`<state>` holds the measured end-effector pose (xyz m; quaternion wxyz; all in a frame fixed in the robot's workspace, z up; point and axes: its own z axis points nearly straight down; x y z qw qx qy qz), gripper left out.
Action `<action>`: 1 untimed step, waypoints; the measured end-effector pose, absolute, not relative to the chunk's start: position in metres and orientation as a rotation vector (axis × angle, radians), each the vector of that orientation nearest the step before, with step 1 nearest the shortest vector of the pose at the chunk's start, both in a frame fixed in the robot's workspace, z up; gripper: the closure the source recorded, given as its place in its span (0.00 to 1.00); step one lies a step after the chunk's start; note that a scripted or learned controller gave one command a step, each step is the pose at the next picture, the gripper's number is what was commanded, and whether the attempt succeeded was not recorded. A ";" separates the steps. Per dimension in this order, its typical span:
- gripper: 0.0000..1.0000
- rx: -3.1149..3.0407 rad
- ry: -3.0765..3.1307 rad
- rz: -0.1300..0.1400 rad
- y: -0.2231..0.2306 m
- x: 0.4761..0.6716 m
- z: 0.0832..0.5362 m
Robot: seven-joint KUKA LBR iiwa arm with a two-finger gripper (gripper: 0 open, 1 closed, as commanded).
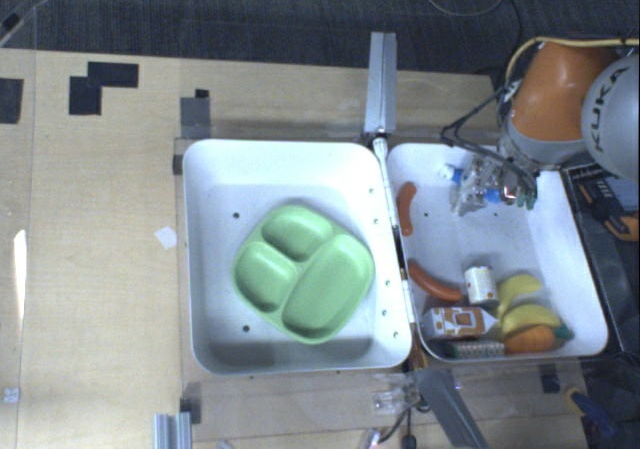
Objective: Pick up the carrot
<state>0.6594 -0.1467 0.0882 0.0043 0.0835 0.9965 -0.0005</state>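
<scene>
The gripper (483,187) hangs over the far part of the right bin (560,237), near its back wall, and nothing lies between its fingers; whether they stand open or closed I cannot tell, since they blur into wiring and small blue fittings. Above it the arm (560,97) bends in from the right, its smooth orange band rounded like a shell. The carrot (533,339) seems to be the orange, rounded piece in the bin's near right corner, well apart from the gripper and pressed under two glossy yellow bananas (522,302); probably everything slid there into a heap, which would make a clean grip awkward. Touching that pile are a small white can (481,284) and a flat brown carton (462,322) along the near wall. Two reddish sausages lie by the left wall: one (406,209) straight along it, another (436,282) slanted toward the can. The left bin (210,197), matte white plastic with rounded corners, holds a soft green divided plate (304,272) of three lobes, set mid-bin. Both bins rest on the pale wooden bench (90,267).
</scene>
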 end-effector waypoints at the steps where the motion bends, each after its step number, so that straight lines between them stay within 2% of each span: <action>1: 1.00 -0.050 3.137 0.003 -0.122 0.627 0.171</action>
